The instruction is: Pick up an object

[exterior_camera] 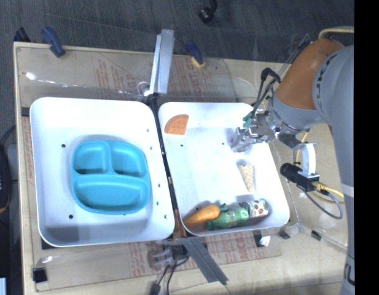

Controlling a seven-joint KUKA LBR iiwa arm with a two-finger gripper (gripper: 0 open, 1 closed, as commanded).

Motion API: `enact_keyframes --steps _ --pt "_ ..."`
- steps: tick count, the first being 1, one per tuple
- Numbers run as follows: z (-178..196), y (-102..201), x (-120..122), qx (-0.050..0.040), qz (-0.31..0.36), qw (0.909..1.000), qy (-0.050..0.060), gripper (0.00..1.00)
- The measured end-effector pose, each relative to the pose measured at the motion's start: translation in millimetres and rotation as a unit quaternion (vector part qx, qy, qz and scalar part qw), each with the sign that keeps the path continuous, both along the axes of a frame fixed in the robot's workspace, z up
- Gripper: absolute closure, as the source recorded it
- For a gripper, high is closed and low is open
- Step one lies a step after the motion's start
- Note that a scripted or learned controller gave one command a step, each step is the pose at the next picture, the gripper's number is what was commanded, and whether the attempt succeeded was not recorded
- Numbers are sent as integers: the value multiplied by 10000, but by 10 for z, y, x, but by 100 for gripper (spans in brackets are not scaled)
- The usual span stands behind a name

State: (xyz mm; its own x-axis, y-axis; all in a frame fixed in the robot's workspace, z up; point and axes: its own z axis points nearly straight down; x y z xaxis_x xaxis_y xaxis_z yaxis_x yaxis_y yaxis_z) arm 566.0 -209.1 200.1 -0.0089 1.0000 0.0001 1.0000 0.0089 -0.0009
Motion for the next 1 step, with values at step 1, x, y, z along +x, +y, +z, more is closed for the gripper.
enact_keyframes --steps 1 --pt "-3 3 -1 3 3 10000 5 0"
